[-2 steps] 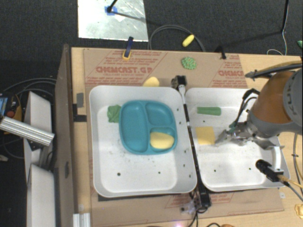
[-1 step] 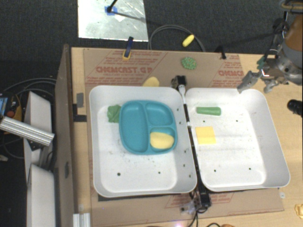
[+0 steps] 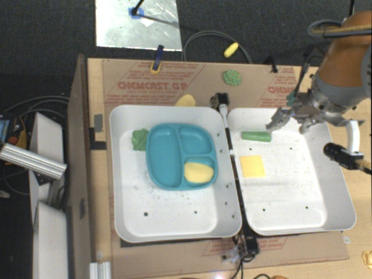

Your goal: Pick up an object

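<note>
Currently the arm (image 3: 343, 57) reaches in from the right, its orange band high over the far right corner of the right bin (image 3: 290, 214). The gripper (image 3: 290, 121) hangs over the far edge of that bin, tilted toward the bin's middle. One grey finger (image 3: 278, 121) points down and left toward a green stick (image 3: 256, 136); the tip is near the stick's right end, but contact cannot be confirmed from this angle. Nothing is seen between the fingers. Whether they are spread or closed I cannot tell; the second finger blurs into the wrist hardware.

Right bin: the green stick lies flat near the far wall, long axis roughly left-right. A yellow square (image 3: 252, 166) lies flat nearer the middle, just in front of the stick and apart from it.

Left bin (image 3: 168, 222): a blue divided tray (image 3: 168, 156) sits in the middle. A yellow rounded object (image 3: 198, 172) rests in the tray's near right compartment. A green leafy piece (image 3: 139, 139) touches the tray's left rim.

Bench behind the bins: a yellow item (image 3: 186, 101) just past the left bin's far wall, a green round knobbly item (image 3: 232, 77) on the cardboard, and a small yellow piece (image 3: 231, 50) beyond the cardboard edge.
</note>
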`<state>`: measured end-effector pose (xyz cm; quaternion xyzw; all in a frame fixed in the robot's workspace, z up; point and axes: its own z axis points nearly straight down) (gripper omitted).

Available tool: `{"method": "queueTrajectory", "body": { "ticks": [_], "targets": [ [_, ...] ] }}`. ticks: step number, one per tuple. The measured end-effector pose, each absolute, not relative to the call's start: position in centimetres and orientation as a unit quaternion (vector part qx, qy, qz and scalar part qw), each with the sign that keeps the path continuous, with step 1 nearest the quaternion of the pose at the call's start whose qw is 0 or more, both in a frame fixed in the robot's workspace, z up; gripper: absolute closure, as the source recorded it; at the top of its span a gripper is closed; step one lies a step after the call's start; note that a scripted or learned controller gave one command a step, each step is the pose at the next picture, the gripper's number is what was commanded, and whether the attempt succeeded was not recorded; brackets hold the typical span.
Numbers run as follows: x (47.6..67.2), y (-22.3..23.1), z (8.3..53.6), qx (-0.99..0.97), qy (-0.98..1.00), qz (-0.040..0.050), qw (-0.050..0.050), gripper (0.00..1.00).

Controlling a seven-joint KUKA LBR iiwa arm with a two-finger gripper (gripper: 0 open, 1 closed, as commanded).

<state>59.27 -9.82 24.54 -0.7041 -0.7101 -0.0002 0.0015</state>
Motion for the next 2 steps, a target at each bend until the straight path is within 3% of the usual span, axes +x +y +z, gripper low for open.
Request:
{"method": "queueTrajectory", "body": {
  "ticks": [1, 2],
  "targets": [
    [64.4, -13.4, 12.6, -0.707, -0.708, 0.0017, 0.001, 0.00],
    [65.9, -10.3, 8.5, -0.705, -0.710, -0.0009, -0.001, 0.00]
  ]
}}
